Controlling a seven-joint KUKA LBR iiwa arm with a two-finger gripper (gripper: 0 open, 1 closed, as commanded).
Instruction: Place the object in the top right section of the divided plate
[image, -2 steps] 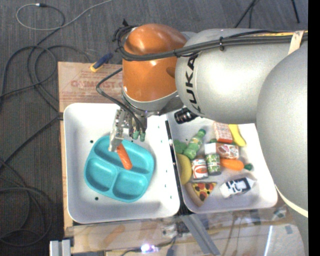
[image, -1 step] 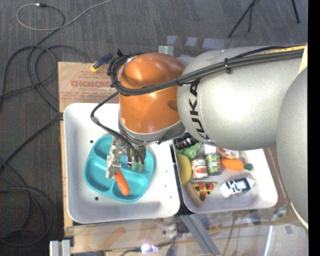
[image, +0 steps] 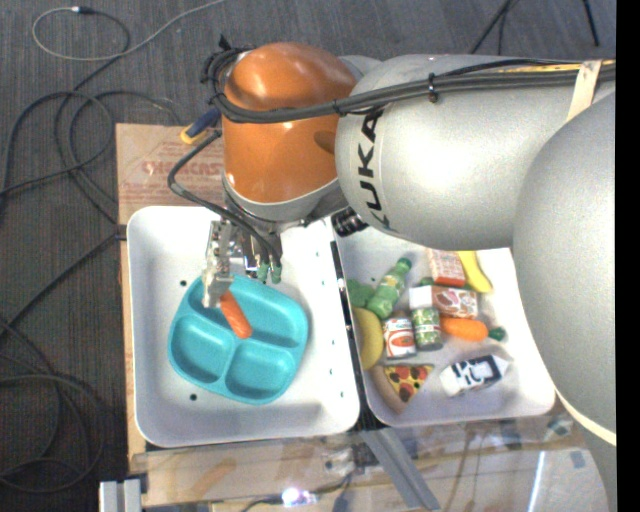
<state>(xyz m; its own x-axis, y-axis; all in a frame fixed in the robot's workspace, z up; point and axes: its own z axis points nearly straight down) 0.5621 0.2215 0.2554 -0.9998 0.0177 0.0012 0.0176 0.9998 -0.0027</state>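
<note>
A teal divided plate (image: 200, 350) lies in the left white bin (image: 150, 400). An orange carrot-shaped piece (image: 237, 317) rests on the plate, slanting along the ridge between the left section and the top right section (image: 275, 312). My gripper (image: 240, 283) hangs just above the plate's upper edge, below the orange wrist band. Its fingers stand apart, one pale fingertip (image: 212, 292) close to the carrot's upper end and the other over the plate's top rim. The carrot lies on the plate, not pinched between them.
The right bin (image: 530, 400) holds several toy foods: a green bottle (image: 390, 290), a banana (image: 368, 338), a pizza slice (image: 405, 380), small cans, a carrot (image: 465, 328) and a milk carton (image: 472, 372). The arm's bulk covers the upper right. Cables trail on the floor at left.
</note>
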